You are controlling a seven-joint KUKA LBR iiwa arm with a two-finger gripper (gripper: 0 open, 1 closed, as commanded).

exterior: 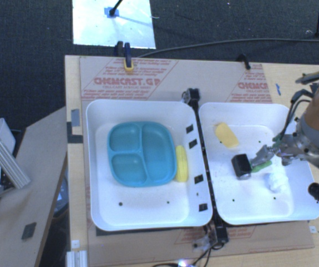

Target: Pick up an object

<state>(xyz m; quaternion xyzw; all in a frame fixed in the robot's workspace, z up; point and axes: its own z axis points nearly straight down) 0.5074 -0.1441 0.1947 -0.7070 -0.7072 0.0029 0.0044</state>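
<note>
A black-headed brush with a green handle point(247, 164) lies mid right bin point(243, 216), the gripper point(275, 152) touching its handle at 3 o'clock; whether the fingers are wide or narrow I cannot tell. A yellow block point(226, 135) sits at 11 o'clock, a white lump point(275, 179) at 4.

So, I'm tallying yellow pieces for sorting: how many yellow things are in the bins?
2. One yellow piece lies in the left bin against the blue plate's right edge; another yellow block sits upper-left in the right bin. The arm may hide more.
</note>
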